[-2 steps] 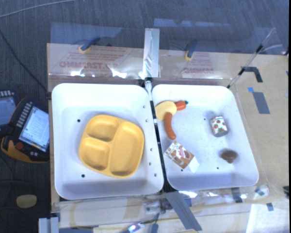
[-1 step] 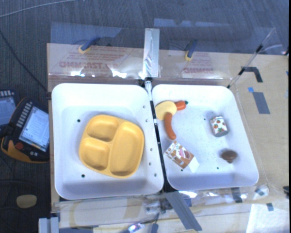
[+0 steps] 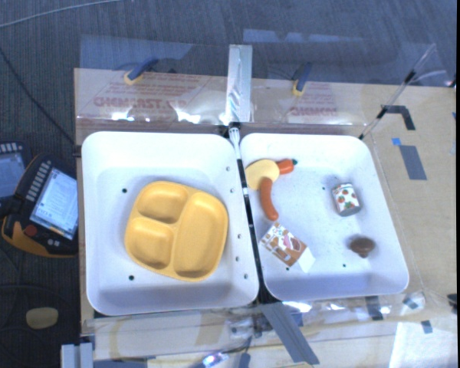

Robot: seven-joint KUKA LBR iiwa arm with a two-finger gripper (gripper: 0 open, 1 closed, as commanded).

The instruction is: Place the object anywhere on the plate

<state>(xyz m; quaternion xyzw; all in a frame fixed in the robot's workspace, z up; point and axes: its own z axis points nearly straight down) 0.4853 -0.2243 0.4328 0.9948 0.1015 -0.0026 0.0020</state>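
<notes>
Camera view: two white bins sit side by side on the bench; the left bin [image 3: 92, 205] holds a yellow plate [image 3: 175, 230] with three compartments, lying flat near the bin's middle and turned a little askew. The right bin [image 3: 385, 205] holds all the loose objects, each well apart from the plate, with the bins' shared rims between them. Near that bin's upper left corner lies a curved yellow piece [image 3: 257, 173]; an orange-red stub [image 3: 286, 166] touches its right end, and a reddish sausage shape [image 3: 270, 202] runs down from under it; whether these are joined or merely overlapping is hard to make out. Below them a patterned packet [image 3: 284, 245] lies tilted; its print is too blurred to read. Toward the right are a small printed box [image 3: 346, 199] and, below it, a brown lump [image 3: 361, 245] of unclear kind. A handheld control pendant [image 3: 46, 205] rests on the floor at the left, its left side cut off by the frame edge. Whether the gripper is released or clenched cannot be told.
</notes>
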